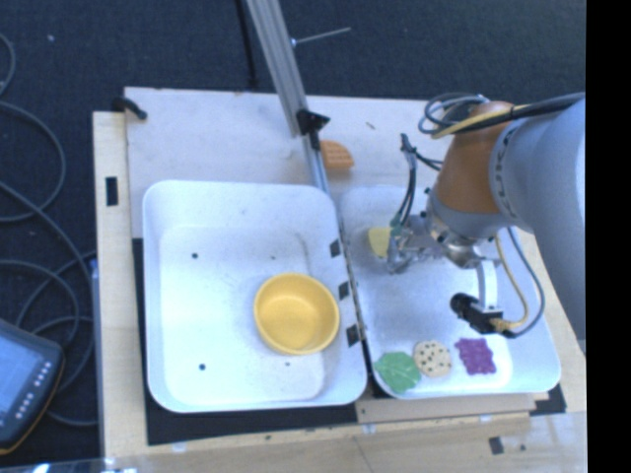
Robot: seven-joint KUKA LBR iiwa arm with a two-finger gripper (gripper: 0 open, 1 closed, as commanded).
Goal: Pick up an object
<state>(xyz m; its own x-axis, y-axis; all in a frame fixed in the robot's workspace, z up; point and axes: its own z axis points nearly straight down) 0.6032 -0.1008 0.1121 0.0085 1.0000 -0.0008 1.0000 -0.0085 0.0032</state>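
Objects counted: one yellow bowl (pixel 296 312), three small pieces (pixel 434 360); end effector (pixel 399 257) grip unreadable.

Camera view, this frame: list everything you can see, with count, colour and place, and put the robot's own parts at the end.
White bins: 2, white, side by side on the bench.
Bowl: 1, yellow, in the left bin, toward its right side.
Pale yellow object: 1, in the right bin near its upper left, beside the gripper.
Green object: 1, front edge of the right bin.
Cookie-like object: 1, tan with dark spots, right of the green one.
Purple object: 1, right of the cookie.
Orange object: 1, on the bench behind the bins.
Metal pole: 1, grey, rising behind the bins.
Arm: 1, grey with orange band, from the right.
Gripper: 1, over the right bin.
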